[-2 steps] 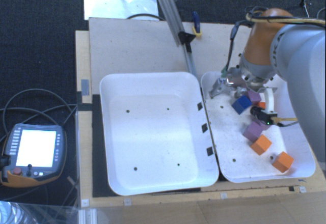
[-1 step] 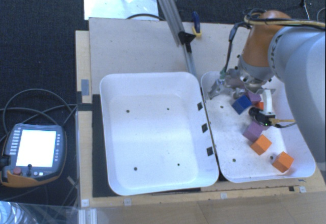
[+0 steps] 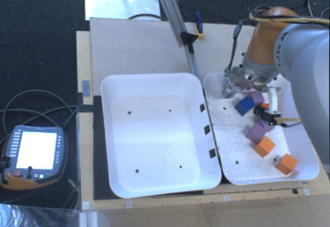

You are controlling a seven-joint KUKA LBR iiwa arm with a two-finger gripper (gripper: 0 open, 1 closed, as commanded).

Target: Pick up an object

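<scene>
My gripper (image 3: 230, 85) hangs over the back left part of the right bin (image 3: 227, 169), close to its rim. Just to its front right lies a blue block (image 3: 244, 106), with a purple block (image 3: 256, 98) touching it on the right. A second purple block (image 3: 256, 132) lies further forward, and an orange block (image 3: 264, 146) sits against it. Another orange block (image 3: 286, 163) rests near the bin's front right corner. The grey arm with its orange band (image 3: 268, 35) covers the bin's back right part.
The left bin (image 3: 111, 117) stands beside the right one, their rims touching. A slanted metal pole (image 3: 170, 4) with a black clamp crosses the bench behind the bins. A teach pendant (image 3: 33, 156) with cables lies on the floor at left.
</scene>
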